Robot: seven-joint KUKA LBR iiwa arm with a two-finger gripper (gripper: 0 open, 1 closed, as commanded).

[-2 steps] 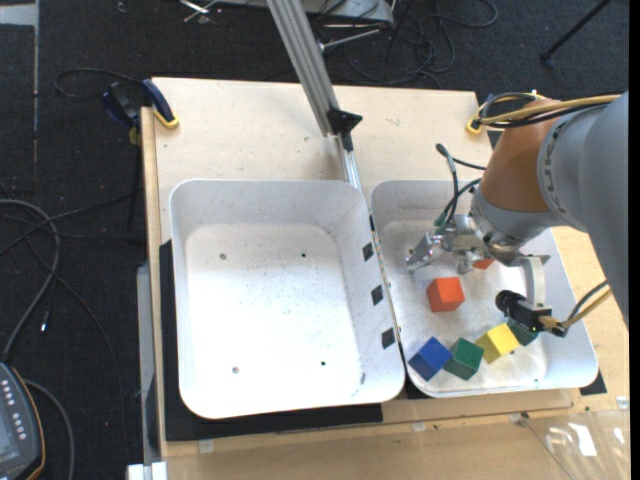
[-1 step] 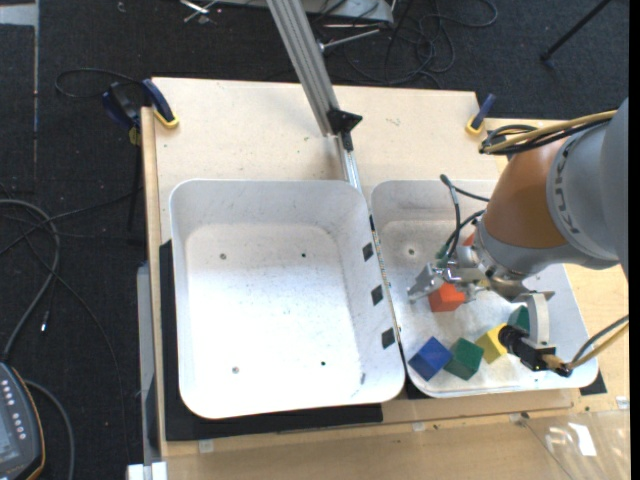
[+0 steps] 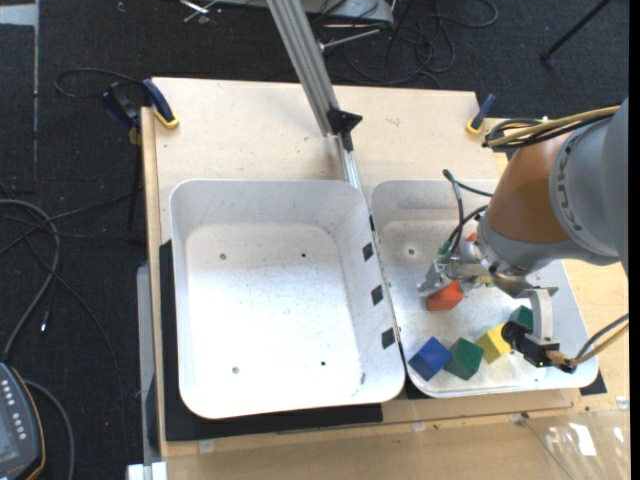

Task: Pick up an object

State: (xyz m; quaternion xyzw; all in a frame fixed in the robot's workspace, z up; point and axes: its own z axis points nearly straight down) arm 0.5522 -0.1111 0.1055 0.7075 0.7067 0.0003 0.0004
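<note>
From my remote station I see the grey arm (image 3: 580, 183) with its orange band (image 3: 528, 200) entering from the right of the frame and bending down over the right bin (image 3: 400, 213). The gripper (image 3: 443, 286) sits in the middle of that bin, its metal fingers (image 3: 436, 276) closed around an orange-red block (image 3: 444, 296) that shows just below them; the jaws pinch the block's upper part, and whether the block rests on the bin floor or is lifted clear I cannot tell. Toward the lower edge of the same bin lie three more blocks in a loose row: a blue block (image 3: 430, 357) at the left, a green block (image 3: 465, 358) just beside it, and a yellow block (image 3: 493, 344) to the right of the green one. A small dark green piece (image 3: 521, 318) lies near the yellow block, partly covered by a black and white fitting (image 3: 540, 340) on the arm. The left bin (image 3: 190, 268) occupies the centre left of the frame. An aluminium bar (image 3: 300, 48) slants from the top of the frame down to the seam between the bins.
</note>
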